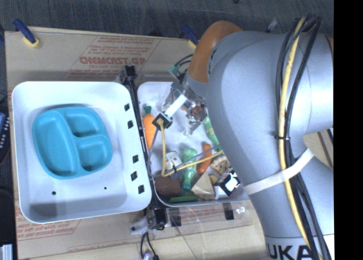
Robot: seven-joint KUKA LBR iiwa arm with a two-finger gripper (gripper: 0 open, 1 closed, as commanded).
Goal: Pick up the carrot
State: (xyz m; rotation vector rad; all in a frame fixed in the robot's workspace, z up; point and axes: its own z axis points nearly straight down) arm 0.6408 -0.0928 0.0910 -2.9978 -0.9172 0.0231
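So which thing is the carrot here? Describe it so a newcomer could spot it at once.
Take the right bin, the cluttered one under the grey arm. Against its left wall, about halfway along, lies the carrot. It is the smooth orange tapered piece hugging that wall, above the brown and green things heaped at the bin's near end.

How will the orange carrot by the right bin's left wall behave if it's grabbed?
The orange tapered carrot is probably stiff: it shows a smooth, straight cone shape. Its rounded sides could let it roll or slip. Lying beside the left wall of the right white bin, it may pivot rather than slide.
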